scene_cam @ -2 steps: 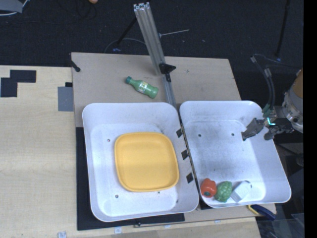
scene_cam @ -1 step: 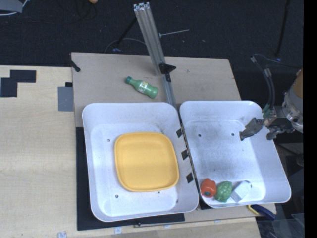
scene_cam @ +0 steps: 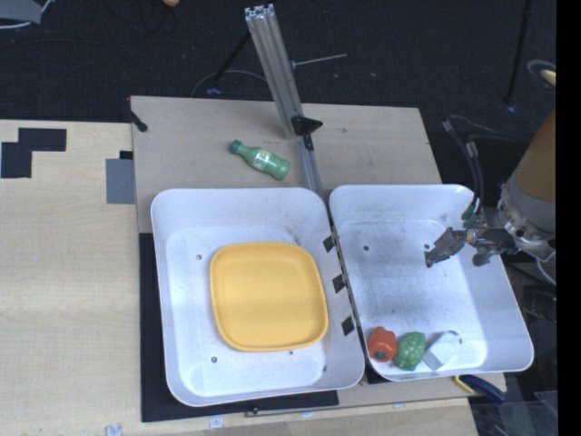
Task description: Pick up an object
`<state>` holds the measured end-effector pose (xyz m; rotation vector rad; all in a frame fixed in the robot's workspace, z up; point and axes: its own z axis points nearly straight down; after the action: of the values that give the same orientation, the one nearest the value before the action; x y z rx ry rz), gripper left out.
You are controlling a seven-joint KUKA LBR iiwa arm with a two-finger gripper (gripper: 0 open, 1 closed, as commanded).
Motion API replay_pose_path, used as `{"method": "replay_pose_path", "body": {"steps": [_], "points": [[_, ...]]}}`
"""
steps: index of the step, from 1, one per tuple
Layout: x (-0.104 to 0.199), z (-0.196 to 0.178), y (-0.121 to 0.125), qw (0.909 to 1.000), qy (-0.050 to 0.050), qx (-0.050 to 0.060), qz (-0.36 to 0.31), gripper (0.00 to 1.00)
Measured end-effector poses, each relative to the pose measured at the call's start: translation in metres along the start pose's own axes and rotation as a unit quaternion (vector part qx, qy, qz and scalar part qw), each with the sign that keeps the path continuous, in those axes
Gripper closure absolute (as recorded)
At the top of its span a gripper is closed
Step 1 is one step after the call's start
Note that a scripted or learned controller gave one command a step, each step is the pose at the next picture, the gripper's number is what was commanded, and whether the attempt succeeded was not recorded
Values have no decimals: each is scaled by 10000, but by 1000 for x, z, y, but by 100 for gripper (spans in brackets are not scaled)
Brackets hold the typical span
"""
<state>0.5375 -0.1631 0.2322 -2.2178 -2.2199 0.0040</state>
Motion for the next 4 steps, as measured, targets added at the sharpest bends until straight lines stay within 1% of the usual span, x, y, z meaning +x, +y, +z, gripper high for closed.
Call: {"method": "replay_pose_path", "body": {"steps": [1,2,3,4], "points": [[0,44,5,10000,1,1,0,0],[1,107,6,10000,3,8,0,0],[-1,94,7,10000,-3,-18,17,100],[-1,34,13,10000,-10,-45,7,100]]}}
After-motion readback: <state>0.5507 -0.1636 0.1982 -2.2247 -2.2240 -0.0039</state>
